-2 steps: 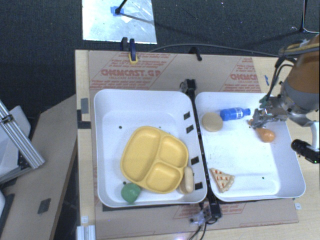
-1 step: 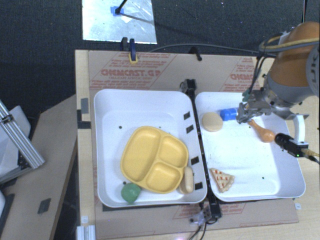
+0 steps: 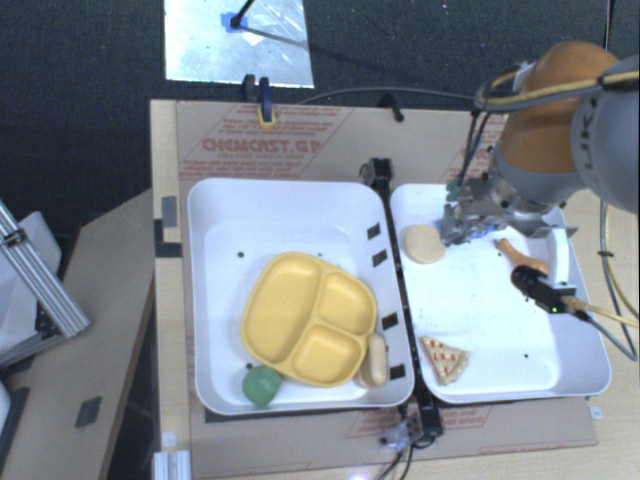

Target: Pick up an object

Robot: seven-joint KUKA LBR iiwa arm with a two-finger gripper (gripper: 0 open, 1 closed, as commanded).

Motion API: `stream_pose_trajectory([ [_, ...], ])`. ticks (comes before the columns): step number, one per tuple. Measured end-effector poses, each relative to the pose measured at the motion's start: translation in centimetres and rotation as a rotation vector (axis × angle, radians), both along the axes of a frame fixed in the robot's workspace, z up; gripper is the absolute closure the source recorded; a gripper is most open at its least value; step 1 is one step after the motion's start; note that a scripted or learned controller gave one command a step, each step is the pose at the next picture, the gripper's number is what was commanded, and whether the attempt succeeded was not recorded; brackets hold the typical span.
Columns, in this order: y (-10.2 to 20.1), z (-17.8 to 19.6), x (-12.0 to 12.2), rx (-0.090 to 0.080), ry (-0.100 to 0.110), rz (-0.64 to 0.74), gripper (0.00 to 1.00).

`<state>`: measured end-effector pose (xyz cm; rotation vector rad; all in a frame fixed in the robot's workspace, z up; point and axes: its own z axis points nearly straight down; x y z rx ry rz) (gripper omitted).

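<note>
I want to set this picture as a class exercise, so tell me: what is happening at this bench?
A robot arm reaches in from the right, its gripper low over the right bin, close to a pale round cookie. A pizza slice and an orange piece also lie there. The left bin holds a yellow divided plate, a green ball and a tan bread roll. Nothing looks lifted yet.

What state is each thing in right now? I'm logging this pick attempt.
Gripper: low in the right bin, beside the round cookie; grip unclear.
Round cookie: flat in the right bin, at its left wall.
Pizza slice: flat, near the front.
Yellow tray: upright in the left bin.
Green ball: against the tray's front.
Bread roll: beside the tray.
</note>
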<state>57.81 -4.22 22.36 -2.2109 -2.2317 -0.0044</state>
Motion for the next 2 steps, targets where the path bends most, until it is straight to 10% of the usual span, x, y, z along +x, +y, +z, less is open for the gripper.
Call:
stream_pose_trajectory([
  [2, 10.1, 1.8, 3.2, 0.0, -0.002, -0.001, 1.0],
])
